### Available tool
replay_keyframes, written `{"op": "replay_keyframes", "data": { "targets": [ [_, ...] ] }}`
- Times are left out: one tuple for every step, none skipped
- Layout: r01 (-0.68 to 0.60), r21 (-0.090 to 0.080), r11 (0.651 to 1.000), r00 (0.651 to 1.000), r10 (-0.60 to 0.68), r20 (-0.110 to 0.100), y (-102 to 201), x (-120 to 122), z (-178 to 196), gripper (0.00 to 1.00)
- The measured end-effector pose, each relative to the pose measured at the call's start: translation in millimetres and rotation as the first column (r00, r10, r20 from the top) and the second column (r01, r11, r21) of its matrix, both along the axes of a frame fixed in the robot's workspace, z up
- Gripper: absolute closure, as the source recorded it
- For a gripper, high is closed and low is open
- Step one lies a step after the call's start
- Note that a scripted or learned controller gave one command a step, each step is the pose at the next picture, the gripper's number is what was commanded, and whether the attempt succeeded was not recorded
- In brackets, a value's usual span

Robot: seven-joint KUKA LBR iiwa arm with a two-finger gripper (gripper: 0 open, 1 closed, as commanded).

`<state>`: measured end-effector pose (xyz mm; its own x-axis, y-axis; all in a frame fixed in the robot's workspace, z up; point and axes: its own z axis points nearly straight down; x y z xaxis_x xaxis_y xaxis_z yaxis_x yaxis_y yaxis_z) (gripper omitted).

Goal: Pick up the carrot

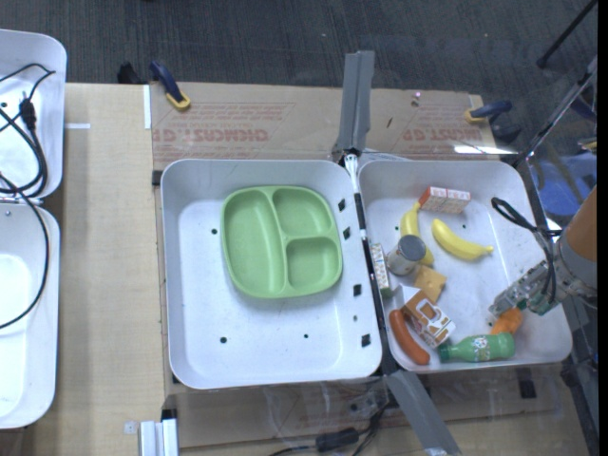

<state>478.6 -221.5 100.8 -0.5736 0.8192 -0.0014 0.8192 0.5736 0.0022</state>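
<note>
Carrot, a small orange plastic one (508, 320), lies near the front right corner of the right white bin (480, 174), with the two-finger gripper (518, 297) directly over its upper end; whether the gripper is open, closed or holding anything cannot be told from this slanted view. The grey arm (579, 250) reaches in over the bin's right edge. Just in front of the carrot, along the front wall, lies a green plastic bottle (478, 348) on its side. Left of it, a red sausage-shaped toy (408, 338) lies at a slant by the front left corner, touching a small orange and white carton (429, 317). Toward the middle of the bin sit a yellow wedge of toy cheese (431, 281) and a grey tin can (409, 253), with one yellow banana (462, 239) to the can's right and a second yellow banana (409, 222) partly behind it. A small red and white box (445, 199) lies near the back wall. In the left white bin (185, 283), a light green divided plate (282, 240) with three compartments rests toward the back right.
</note>
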Motion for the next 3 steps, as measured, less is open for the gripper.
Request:
{"op": "replay_keyframes", "data": {
  "targets": [
    [0.21, -0.001, 0.978, 0.978, -0.21, -0.003, 112, 39, 66, 1.0],
    [0.21, -0.001, 0.978, 0.978, -0.21, -0.003, 112, 39, 66, 0.0],
    [0.238, -0.002, 0.971, 0.971, -0.238, -0.004, 19, 32, 50, 0.0]
  ]
}}
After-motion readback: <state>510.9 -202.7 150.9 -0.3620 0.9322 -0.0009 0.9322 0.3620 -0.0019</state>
